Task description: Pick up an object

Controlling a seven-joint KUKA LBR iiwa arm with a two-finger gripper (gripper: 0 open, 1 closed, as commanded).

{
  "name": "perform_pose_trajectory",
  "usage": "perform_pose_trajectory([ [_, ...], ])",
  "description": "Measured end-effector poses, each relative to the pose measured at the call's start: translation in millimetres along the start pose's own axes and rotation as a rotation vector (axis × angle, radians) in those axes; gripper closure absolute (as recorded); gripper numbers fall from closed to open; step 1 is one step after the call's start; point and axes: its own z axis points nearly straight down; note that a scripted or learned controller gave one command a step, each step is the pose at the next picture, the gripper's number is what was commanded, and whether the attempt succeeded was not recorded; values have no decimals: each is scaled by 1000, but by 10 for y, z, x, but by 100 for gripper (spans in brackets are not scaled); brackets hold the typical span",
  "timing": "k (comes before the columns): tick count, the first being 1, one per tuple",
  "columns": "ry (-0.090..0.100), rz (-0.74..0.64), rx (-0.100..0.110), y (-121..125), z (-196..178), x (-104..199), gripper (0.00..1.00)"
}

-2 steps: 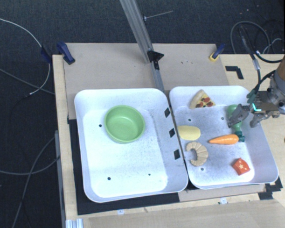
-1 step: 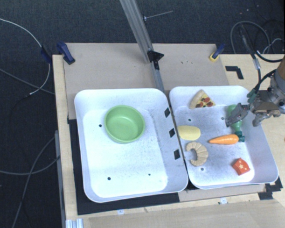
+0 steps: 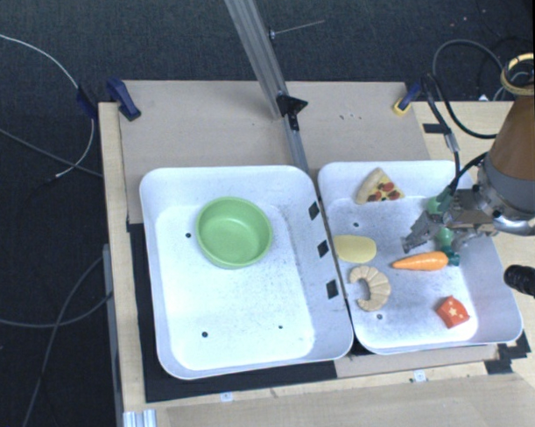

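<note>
In the right bin point(image 3: 490, 327), my gripper point(image 3: 436, 236) hangs low over the right-hand side, its fingers spread open. One grey finger point(image 3: 416, 238) points down to the left. A small green object point(image 3: 446, 239) shows between the fingers, mostly hidden by the gripper; whether they touch it is unclear. An orange carrot point(image 3: 420, 262) lies just below the fingertips. Also in this bin are a pizza slice point(image 3: 378, 187), a yellow oval piece point(image 3: 354, 247), a tan croissant-shaped piece point(image 3: 372, 287) and a small red piece point(image 3: 452, 311).
The left bin point(image 3: 176, 343) holds a green bowl point(image 3: 234, 231). A metal pole point(image 3: 262, 51) slants over the bench from the top. Black cables point(image 3: 452, 114) run behind the arm at the right. Black clips point(image 3: 322, 247) mark the divide between the bins.
</note>
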Motion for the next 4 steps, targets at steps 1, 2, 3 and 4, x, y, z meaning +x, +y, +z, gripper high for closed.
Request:
perform_pose_trajectory([
  [1,1,2,2,-54,552,-90,0],
  [2,2,2,1,-40,994,-98,0],
  [3,2,2,-8,-21,839,-93,100],
  [4,-4,-2,-21,-81,244,-18,100],
])
